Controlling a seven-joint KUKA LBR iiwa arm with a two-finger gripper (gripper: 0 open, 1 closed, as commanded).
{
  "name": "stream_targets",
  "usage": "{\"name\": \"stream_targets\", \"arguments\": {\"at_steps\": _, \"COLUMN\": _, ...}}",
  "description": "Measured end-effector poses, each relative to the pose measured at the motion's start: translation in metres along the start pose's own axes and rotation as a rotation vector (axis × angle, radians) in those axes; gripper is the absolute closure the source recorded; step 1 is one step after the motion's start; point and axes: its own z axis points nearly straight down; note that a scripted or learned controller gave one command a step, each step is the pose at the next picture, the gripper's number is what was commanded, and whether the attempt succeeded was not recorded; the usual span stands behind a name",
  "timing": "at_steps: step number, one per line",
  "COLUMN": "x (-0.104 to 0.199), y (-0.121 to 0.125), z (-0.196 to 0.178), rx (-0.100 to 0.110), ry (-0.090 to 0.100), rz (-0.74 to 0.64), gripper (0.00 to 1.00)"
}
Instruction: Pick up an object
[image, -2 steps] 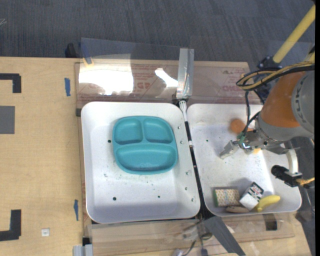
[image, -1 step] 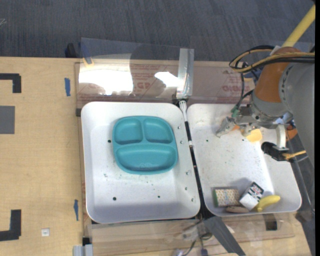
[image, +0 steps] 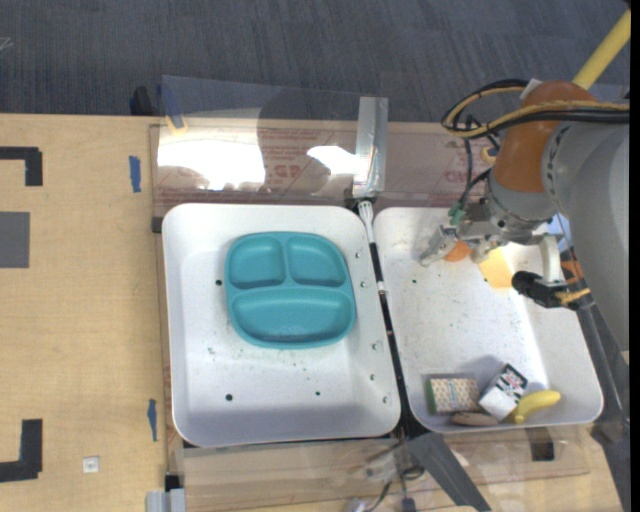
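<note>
On the left, the tabletop (image: 70, 330) is pale wood-grained board with black tape corners and small blue tape tabs along its edge. Next comes the left bin (image: 190, 400), a shallow white plastic tub with rounded corners, its floor speckled with dark flecks and a few small holes. In it lies a teal plate (image: 290, 290), smooth matte plastic, rounded and split into three compartments, two small ones at the far side and one wide one nearer the camera. A clear plastic sheet (image: 260, 150) stands behind that bin, catching bright glare. Across a thin dark divider sits the right bin (image: 440, 330), the same white speckled plastic. At its near edge a cluster of things lies close together: a flat patterned box (image: 452, 392), a small white packet (image: 502, 388) with dark print, and a curved yellow banana (image: 537, 403) touching the packet. Farther back, my jaws (image: 447, 243) hang low over the bin's far part, metallic and pointed down and left; I cannot tell whether they are parted or closed. Just beside them shows something small and orange (image: 458, 252), and next to it a flat yellow piece (image: 495, 267); whether either sits between my jaws I cannot tell.
</note>
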Motion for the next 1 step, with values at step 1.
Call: {"name": "stream_targets", "arguments": {"at_steps": 1, "x": 0.0012, "y": -0.0009, "z": -0.0104, "rx": 0.007, "ry": 0.001, "rz": -0.002, "gripper": 1.00}}
